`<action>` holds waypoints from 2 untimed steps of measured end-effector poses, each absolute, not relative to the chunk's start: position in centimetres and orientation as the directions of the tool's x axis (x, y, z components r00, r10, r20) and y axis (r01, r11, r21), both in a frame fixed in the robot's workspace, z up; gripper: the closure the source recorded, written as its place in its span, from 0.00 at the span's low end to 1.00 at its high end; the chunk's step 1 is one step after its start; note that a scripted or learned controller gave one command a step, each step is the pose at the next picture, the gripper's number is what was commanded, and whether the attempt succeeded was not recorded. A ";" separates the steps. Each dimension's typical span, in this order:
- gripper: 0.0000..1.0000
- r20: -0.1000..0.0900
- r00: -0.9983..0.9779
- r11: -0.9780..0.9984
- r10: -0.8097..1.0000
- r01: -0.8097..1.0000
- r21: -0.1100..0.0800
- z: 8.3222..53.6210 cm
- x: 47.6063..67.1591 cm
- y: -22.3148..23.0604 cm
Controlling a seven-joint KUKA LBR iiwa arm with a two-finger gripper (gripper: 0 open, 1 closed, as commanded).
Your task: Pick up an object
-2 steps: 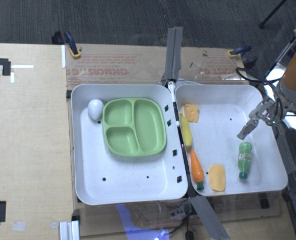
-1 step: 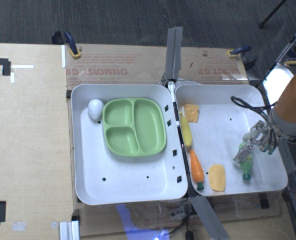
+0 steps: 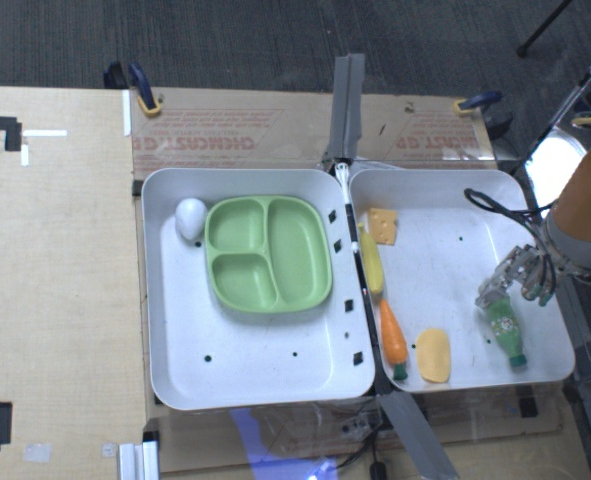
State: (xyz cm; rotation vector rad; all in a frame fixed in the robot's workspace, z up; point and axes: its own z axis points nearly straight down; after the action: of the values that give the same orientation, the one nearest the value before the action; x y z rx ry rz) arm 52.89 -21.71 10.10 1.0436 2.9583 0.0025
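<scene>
The metal two-finger gripper (image 3: 515, 276) hangs just above the small green plastic bottle (image 3: 505, 333) (right white bin (image 3: 455, 268)); finger spacing unreadable, nothing lifted yet.

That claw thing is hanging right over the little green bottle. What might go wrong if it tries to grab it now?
The pincer sits over one end of the green bottle, not its middle, so the bottle might tip or slip out. The bottle also lies close to the right bin's wall, which could block one side of the grab. And a black cable loops beside the arm, so it might snag.
</scene>
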 end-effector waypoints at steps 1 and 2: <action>1.00 -0.002 -0.628 0.628 0.779 0.779 0.001 20.2 52.6 -16.5; 0.00 -0.002 -0.627 0.627 0.779 0.779 0.001 20.2 52.6 -16.6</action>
State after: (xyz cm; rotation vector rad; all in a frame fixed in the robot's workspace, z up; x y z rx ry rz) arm 52.57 -16.55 20.21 1.3554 2.8321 -0.0003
